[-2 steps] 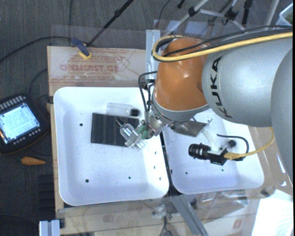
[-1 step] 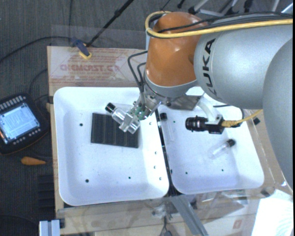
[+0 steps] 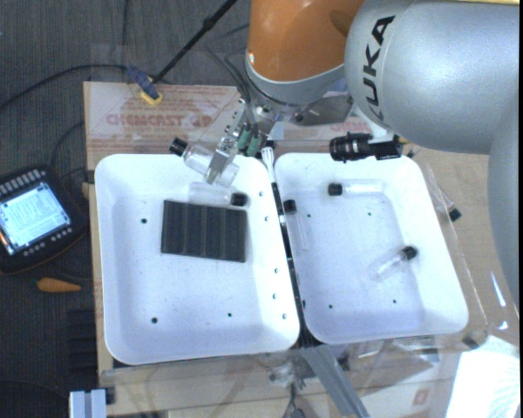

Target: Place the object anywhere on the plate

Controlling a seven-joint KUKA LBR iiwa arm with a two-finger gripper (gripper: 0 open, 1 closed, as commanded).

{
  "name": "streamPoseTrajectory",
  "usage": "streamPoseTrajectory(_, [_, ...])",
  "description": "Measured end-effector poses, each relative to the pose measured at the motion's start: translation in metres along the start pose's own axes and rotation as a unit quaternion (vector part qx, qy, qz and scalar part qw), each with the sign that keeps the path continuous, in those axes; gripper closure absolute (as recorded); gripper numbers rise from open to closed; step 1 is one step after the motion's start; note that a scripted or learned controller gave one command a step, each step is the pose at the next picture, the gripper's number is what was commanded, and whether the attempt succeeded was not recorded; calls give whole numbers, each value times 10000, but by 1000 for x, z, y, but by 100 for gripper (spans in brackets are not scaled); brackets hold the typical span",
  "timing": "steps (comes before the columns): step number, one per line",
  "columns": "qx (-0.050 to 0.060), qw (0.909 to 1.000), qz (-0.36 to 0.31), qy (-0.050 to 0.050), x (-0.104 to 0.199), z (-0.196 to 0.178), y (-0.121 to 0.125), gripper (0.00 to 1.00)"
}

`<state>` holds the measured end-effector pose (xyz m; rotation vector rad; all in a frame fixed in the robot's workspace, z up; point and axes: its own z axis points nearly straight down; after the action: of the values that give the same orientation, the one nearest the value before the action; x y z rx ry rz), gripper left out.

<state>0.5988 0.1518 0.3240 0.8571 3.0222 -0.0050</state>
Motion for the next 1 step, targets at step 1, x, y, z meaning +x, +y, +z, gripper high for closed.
streamPoseTrajectory(1, [-20,9699,-2435,2,19,-63,35,100])
